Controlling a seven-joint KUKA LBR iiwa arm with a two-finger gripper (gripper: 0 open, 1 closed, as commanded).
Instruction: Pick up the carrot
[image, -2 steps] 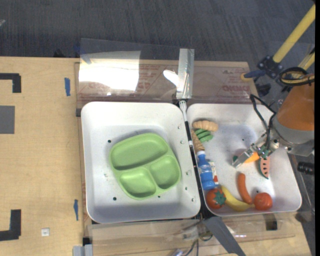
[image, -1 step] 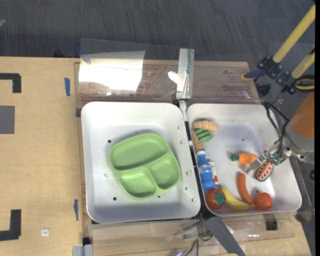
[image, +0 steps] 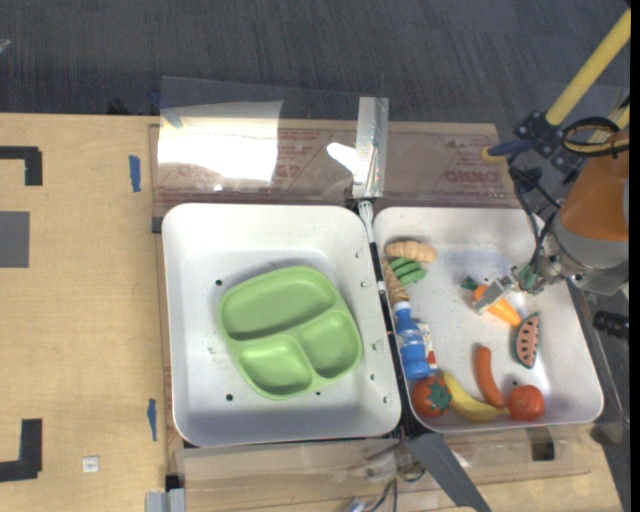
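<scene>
Camera view: carrot (image: 505, 312) is lying in the right bin (image: 460, 235), upper-right area, just left of the watermelon slice (image: 526, 340). Gripper (image: 520, 279) is hovering right above & just beside the carrot's upper end, near touching. Can't tell if the grip is closed or released, too small and blurred. Green divided plate (image: 290, 330) is sitting in the left bin (image: 190, 300).

Single fixed camera, mounted above the bench (image: 70, 300) and looking down at a slant. Both white bins lie in frame side by side, the left bin (image: 190, 250) near centre and the right bin (image: 570, 390) toward the right edge. The arm (image: 600, 215) enters from the right.
</scene>
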